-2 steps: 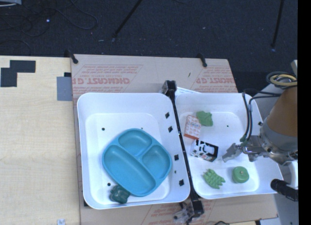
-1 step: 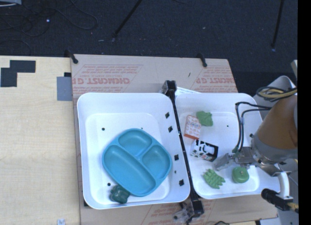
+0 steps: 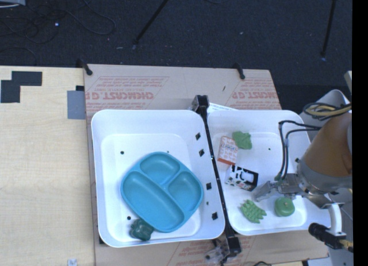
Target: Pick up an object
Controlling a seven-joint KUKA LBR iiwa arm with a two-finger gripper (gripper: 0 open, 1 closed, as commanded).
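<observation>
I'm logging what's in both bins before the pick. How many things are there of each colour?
Blue: 1, the divided plate
Green: 4, dark lump, upper-right piece, leafy piece, round piece
Orange-and-white packet: 1
Black-and-white item: 1
Total: 7

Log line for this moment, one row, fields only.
arm: over right bin | gripper: low, beside green round object | grasp: none visible | left bin: blue divided plate
</observation>
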